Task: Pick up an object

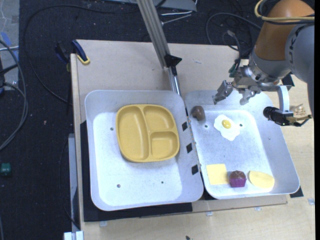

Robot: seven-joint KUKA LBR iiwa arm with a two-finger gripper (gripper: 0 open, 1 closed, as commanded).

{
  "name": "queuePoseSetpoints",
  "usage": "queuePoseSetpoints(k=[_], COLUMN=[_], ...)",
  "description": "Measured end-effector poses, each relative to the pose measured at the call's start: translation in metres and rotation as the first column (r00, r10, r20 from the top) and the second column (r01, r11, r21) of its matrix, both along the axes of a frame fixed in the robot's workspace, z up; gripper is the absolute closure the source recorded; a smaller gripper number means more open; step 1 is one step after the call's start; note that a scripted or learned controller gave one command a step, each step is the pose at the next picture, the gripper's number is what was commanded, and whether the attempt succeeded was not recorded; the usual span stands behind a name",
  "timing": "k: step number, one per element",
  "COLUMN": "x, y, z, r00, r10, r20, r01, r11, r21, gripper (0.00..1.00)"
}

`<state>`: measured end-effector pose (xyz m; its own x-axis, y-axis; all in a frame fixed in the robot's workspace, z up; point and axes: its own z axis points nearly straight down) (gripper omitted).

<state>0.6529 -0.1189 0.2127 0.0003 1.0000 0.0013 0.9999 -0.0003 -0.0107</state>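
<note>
Two white bins sit on the bench; gripper (pixel 232 95) hovers with fingers spread over the right bin (pixel 280 149), above the fried egg (pixel 227 127), holding nothing

Two white bins (pixel 100 184), one yellow divided tray (pixel 147 132), and five small food items: fried egg (pixel 227 126), brown lump (pixel 198 113), cheese slice (pixel 216 174), purple piece (pixel 237 178), pale yellow piece (pixel 261 180).

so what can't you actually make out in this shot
- Claw, camera view: small and dark against the right bin's far rim, so what lies directly under it is unclear.
- Arm, camera view: cut off by the right edge.
- Brown object, camera view: too small to identify.
- Purple object, camera view: too small and blurred to name.
- Yellow divided plate, camera view: its underside and the bin floor beneath are hidden.
</note>
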Motion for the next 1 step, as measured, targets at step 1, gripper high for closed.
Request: queuePoseSetpoints(k=[1], x=[0.0026], y=[0.0001], z=[0.0062], r00=[1.0], r10=[0.002], r20=[0.011], r01=[-0.002], r11=[1.0], r21=[-0.001], gripper=[0.0])
